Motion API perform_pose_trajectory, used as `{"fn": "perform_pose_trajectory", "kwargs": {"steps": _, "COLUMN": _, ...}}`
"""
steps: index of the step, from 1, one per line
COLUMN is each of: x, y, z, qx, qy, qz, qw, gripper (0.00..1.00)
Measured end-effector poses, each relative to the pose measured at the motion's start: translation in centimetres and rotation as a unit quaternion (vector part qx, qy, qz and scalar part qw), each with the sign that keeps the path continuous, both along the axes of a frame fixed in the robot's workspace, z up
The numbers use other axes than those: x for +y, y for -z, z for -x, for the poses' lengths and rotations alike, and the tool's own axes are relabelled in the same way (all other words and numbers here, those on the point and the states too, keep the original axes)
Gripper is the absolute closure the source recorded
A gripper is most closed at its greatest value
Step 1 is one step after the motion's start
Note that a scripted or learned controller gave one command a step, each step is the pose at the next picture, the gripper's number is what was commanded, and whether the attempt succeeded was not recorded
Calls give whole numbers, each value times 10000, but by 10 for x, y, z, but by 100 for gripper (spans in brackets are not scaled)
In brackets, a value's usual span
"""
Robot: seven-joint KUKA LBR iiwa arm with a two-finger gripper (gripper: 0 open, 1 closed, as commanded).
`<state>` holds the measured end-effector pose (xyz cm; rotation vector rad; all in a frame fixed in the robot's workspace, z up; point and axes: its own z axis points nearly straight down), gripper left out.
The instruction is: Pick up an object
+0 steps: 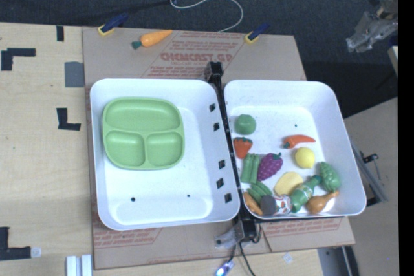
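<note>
While the bins (194,90) rest on cardboard (194,52), the pincer's (372,32) state seems unreadable.

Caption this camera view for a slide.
End effector hangs off the bench's upper right; toy produce fills the right bin, green tray in the left.

Two bins side by side — left bin (116,203) holding a divided plate (143,133) in its rear half; right bin (323,100) holding toy produce (284,174) clustered toward its front. Gripper (372,32) well behind and right of both — a toy carrot (152,39) on cardboard (187,58) behind the left bin.
</note>
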<state>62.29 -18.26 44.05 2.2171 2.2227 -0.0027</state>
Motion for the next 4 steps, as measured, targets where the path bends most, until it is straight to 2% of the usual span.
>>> {"fn": "perform_pose_trajectory", "kwargs": {"steps": 1, "x": 56, "y": -13, "z": 40, "qx": 6, "qy": -14, "qz": -21, "qw": 10000, "gripper": 100}}
{"fn": "perform_pose_trajectory", "kwargs": {"steps": 2, "x": 102, "y": -32, "z": 50, "qx": -6, "qy": -14, "qz": -15, "qw": 10000, "gripper": 100}}
{"fn": "perform_pose_trajectory", "kwargs": {"steps": 3, "x": 149, "y": 4, "z": 103, "qx": 30, "qy": -10, "qz": -20, "qw": 10000, "gripper": 100}}
{"fn": "perform_pose_trajectory", "kwargs": {"steps": 4, "x": 204, "y": -1, "z": 126, "qx": 12, "qy": -21, "qz": -18, "qw": 10000, "gripper": 100}}
